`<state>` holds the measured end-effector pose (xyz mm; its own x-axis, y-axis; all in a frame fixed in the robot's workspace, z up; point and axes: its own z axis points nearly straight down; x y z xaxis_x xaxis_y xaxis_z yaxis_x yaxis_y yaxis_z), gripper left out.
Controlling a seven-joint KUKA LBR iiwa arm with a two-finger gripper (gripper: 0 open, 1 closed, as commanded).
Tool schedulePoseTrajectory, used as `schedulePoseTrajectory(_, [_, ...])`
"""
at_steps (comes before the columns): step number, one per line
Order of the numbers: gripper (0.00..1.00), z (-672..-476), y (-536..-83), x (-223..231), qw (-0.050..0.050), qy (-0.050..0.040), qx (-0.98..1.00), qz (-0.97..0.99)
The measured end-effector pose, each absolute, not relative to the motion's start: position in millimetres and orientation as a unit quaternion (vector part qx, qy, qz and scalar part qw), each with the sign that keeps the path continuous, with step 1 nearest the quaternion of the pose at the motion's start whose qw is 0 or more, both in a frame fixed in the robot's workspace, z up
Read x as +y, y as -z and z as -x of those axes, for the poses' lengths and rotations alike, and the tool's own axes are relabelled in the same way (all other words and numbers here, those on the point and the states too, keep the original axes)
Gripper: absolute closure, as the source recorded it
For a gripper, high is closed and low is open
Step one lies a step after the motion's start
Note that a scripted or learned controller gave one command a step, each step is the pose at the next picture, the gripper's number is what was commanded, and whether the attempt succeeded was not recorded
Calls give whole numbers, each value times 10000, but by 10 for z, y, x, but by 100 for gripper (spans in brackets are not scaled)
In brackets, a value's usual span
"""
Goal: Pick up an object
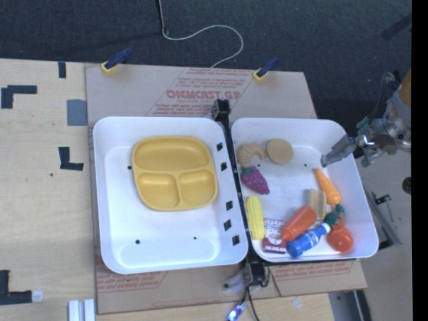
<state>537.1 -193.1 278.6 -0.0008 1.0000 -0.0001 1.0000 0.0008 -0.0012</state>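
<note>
The right bin (301, 127) holds several toy foods: a croissant (249, 154), a round tan biscuit (279, 151), purple grapes (255, 180), a corn cob (255, 217), an orange carrot (328, 186), an orange-red pepper (298, 223), a blue bottle (307, 241), a red tomato (341, 240) and a tan block (314, 201). My gripper (334, 156) hangs over the bin's upper right corner, just above the carrot's top end, with nothing seen in it. The arm (384, 136) reaches in from the right.
A yellow divided plate (175, 172) lies in the left bin (107, 199). A red-and-white packet (270, 236) lies at the right bin's front, beside the corn. Both bins sit on a cardboard sheet (194, 92) held by clamps. A white cable (200, 33) loops behind.
</note>
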Motion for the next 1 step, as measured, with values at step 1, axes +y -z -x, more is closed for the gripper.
schedulePoseTrajectory(1, [0,-4948,-4133,-1133,-47,50,-7104,7038])
